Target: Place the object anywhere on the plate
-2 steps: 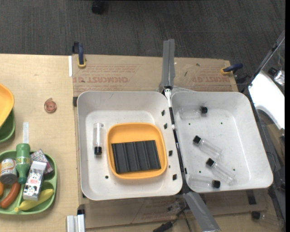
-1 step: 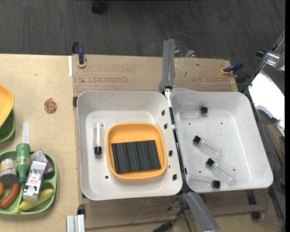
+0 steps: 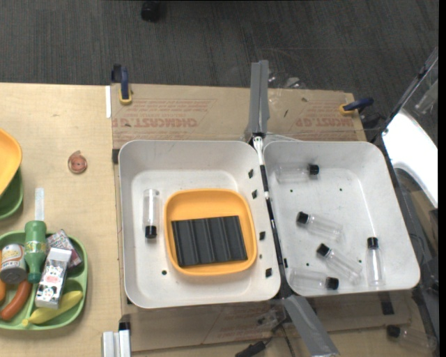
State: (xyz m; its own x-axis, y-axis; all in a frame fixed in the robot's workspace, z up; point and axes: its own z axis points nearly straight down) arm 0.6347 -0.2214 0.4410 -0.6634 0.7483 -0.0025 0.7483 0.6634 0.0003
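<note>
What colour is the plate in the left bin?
Orange-yellow. The plate carries a dark ribbed block, seen clearly in the camera view.

Dark grey carpeted floor (image 3: 209, 38) is stretching across the top of the view, with a black round thing (image 3: 150, 10) lying on it at the upper edge. A pale wooden desk (image 3: 56, 125) is filling the left side, lit evenly from above. Brown cardboard sheeting (image 3: 181, 115) with reversed red lettering is lying flat beside the wood, held by two blue-and-yellow clamps (image 3: 122, 85) at its far corners. A grey metal post (image 3: 258, 97) is standing behind the cardboard's middle.
</note>
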